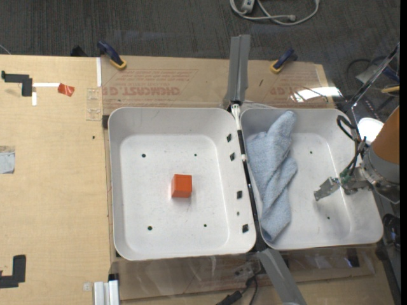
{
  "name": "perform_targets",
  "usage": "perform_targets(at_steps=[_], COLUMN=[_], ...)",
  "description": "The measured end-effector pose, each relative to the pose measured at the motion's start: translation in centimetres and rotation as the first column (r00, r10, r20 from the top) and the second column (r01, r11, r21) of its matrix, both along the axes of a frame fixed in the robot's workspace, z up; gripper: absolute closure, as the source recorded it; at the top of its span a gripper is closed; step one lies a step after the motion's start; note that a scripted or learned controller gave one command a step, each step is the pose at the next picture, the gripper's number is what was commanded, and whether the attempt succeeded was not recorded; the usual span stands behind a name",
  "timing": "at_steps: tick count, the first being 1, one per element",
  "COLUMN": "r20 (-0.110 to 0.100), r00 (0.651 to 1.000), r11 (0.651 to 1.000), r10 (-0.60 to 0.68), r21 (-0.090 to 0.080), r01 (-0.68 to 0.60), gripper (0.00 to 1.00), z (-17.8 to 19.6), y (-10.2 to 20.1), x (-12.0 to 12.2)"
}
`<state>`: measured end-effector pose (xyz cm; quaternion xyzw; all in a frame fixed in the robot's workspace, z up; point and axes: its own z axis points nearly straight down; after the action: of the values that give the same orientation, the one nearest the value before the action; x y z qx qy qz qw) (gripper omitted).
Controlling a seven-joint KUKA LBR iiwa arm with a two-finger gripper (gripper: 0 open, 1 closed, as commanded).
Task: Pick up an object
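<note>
Small orange block sitting flat near the middle of the left bin, lots of open floor around it, gripper hanging over the right bin past the blue towel, fingers looking nearly closed, holding nothing

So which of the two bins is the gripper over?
The right bin, the one holding the grey towel; the gripper hangs there. The left bin holds the orange block.
</note>
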<state>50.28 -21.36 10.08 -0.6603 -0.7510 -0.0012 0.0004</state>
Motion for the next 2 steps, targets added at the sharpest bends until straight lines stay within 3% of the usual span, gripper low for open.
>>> perform_targets(at_steps=[1, 2], r20=[-0.001, 0.001], r00=[0.946, 0.947], r11=[0.946, 0.947], r10=[0.325, 0.321], r21=[0.0, -0.002], r01=[-0.325, -0.321], gripper=[0.0, 1.0], z=[-0.95, -0.03], y=[-0.78, -0.84], x=[-2.5, -2.41])
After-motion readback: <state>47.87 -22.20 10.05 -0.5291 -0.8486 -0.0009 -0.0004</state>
